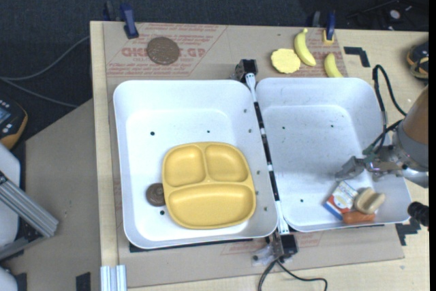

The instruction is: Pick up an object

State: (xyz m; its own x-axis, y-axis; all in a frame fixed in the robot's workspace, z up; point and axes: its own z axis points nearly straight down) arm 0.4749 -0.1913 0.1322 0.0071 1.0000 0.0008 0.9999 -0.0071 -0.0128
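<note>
- Yellow divided tray (206,184) sat in the left bin (129,146), a brown disc (155,195) touching its left edge.
- Small toy foods (354,204) lay heaped in the right bin's (306,119) near right corner; they looked light, stiff and easiest to pinch across a narrow side.
- Claw (357,167) hovered just above them, fingers apart, holding nothing.

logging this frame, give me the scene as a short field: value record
left bin: yellow divided plate, brown disc at its left edge
right bin: small pile of items near front right corner
hand: low over right bin, just above the pile, holding nothing visible
bench behind bins: two bananas, yellow round piece, brown disc
</note>
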